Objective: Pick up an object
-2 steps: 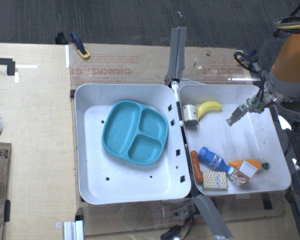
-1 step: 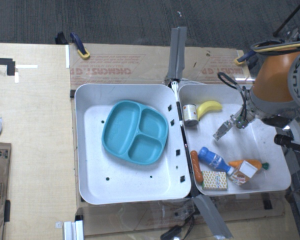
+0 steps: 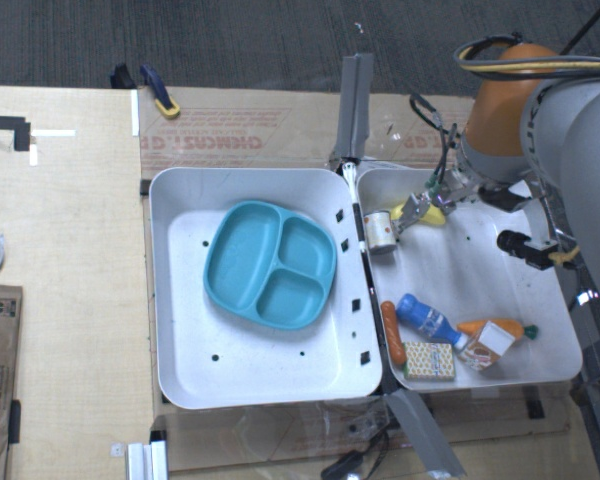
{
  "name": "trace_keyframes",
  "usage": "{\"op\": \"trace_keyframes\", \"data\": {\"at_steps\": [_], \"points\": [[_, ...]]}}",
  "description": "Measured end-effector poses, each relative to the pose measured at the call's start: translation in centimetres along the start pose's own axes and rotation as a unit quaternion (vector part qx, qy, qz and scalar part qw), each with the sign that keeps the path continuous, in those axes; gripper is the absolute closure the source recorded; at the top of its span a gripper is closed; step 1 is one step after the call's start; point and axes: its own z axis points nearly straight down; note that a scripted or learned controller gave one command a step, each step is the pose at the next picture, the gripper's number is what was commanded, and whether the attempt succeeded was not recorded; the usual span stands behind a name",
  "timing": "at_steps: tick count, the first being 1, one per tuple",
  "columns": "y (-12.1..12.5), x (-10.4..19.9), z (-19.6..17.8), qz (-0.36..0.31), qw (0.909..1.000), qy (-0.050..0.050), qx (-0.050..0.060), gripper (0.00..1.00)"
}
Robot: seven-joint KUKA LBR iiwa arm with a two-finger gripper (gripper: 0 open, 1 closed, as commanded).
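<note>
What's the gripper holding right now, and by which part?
Cannot tell. The gripper sits low in the right bin, beside a small can and a yellow object, but no grasp is visible.

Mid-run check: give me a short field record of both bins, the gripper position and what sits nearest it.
left bin: holds a blue three-compartment plate
right bin: small can, yellow item, blue bottle, hot dog, cracker-like square, orange-and-white carton
gripper: low over the right bin's far left corner
nearest things: small can, yellow item
grasp: cannot confirm anything held
</note>
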Motion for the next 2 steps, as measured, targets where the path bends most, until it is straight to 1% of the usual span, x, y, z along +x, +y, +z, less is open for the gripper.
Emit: {"op": "trace_keyframes", "data": {"at_steps": [1, 2], "points": [[-0.1, 0.0, -0.8, -0.001, 1.0, 0.0, 0.002, 1.0], [1.7, 4.9, -13.3, 0.035, 0.9994, 0.0, 0.0, 1.0]]}}
